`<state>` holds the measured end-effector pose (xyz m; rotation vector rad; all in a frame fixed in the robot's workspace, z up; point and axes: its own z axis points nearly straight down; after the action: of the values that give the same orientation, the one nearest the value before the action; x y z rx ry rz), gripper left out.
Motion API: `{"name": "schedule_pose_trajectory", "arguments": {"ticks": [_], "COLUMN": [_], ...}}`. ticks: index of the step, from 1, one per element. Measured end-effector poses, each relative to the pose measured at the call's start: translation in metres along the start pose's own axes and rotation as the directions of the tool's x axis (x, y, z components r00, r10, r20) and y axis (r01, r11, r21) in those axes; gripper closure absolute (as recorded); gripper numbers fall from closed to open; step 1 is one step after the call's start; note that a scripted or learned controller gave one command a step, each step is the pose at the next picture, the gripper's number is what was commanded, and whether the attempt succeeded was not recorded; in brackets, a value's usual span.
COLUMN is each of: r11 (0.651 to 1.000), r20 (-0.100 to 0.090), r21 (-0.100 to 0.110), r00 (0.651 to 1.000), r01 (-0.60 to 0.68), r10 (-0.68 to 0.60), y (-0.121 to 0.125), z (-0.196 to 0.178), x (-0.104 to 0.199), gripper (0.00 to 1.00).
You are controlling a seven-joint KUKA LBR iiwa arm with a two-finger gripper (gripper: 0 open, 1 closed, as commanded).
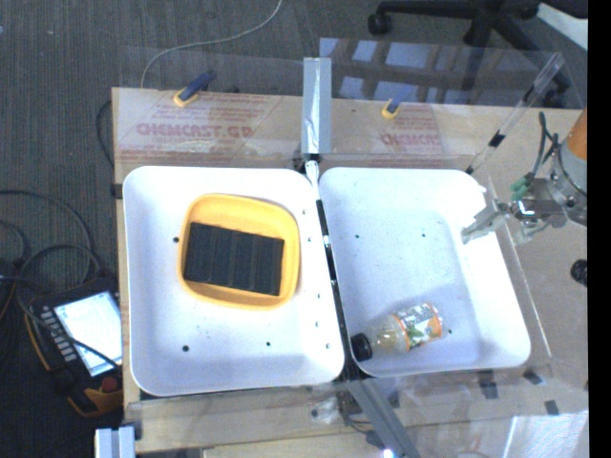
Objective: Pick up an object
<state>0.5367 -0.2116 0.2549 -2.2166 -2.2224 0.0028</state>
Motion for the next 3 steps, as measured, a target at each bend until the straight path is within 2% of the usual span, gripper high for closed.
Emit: {"name": "schedule_pose_trajectory", "arguments": {"ticks": [1,2,3], "r11": [0.989,0.989,1.0], "r20": [-0.003,0.013,0.001], "r21": [0.0,-0.019,-0.001], "r00": [0.989,0.989,1.0], "r01": [0.147,0.146,-0.002], "r10": [-0.147,-0.146,0.002], "y": [-0.025,-0.047,-0.052], "z": [0.135,0.163,0.104], "x": [0.036,0.061,0.059], "gripper": [0.0,0.0,0.0]}}
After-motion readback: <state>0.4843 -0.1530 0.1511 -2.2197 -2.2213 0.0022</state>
